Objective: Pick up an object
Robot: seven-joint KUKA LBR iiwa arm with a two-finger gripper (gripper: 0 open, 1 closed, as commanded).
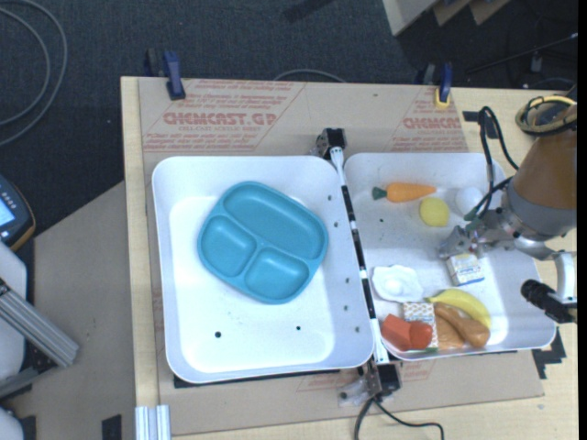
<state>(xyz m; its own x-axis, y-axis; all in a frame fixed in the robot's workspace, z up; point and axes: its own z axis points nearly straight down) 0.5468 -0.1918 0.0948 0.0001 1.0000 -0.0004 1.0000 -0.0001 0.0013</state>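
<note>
At the right of the frame the arm reached into the right bin, and its gripper was low above a small white packet, probably because this one lay apart from the others. How the gripper was set I could not tell. A carrot and a yellow ball lay toward the upper part of this bin. A banana, a sausage and a red piece were crowded at the bottom edge. The left bin held a blue divided plate, flat in the middle, far from the gripper
</note>
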